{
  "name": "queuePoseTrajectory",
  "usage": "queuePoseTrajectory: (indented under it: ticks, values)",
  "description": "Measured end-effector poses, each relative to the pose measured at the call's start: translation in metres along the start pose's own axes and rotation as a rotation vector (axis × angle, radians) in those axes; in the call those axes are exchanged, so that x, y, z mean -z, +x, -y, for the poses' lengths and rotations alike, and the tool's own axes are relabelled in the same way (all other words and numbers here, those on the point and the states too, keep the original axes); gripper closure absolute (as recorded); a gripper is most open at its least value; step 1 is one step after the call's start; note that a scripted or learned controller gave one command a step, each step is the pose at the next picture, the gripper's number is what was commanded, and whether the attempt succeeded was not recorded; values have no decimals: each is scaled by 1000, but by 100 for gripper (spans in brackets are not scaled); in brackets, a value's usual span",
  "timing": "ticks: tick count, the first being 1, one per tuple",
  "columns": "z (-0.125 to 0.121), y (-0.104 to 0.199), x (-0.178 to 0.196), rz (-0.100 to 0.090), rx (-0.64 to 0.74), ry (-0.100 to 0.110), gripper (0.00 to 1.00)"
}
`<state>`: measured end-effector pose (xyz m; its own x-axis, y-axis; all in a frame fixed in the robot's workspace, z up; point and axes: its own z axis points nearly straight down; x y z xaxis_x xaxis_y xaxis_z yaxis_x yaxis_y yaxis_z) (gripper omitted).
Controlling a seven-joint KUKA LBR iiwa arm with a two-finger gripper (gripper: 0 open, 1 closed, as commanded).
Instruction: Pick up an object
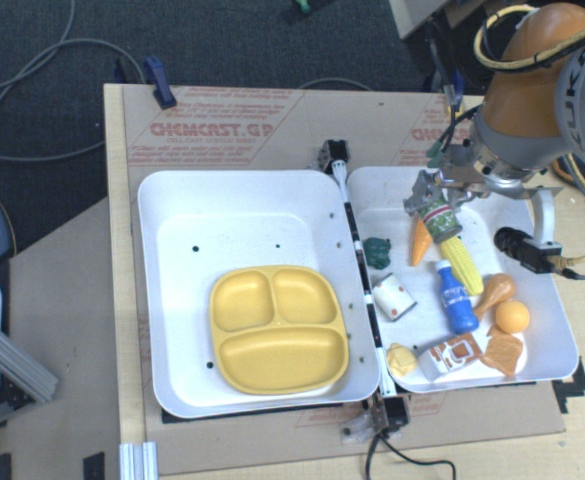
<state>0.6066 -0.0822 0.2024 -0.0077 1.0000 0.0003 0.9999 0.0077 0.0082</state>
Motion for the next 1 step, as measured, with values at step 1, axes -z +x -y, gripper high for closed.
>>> queuePoseTrajectory:
  ticks: [1]
  values:
    - [42, 22, 29, -2, -6, 11, 100]
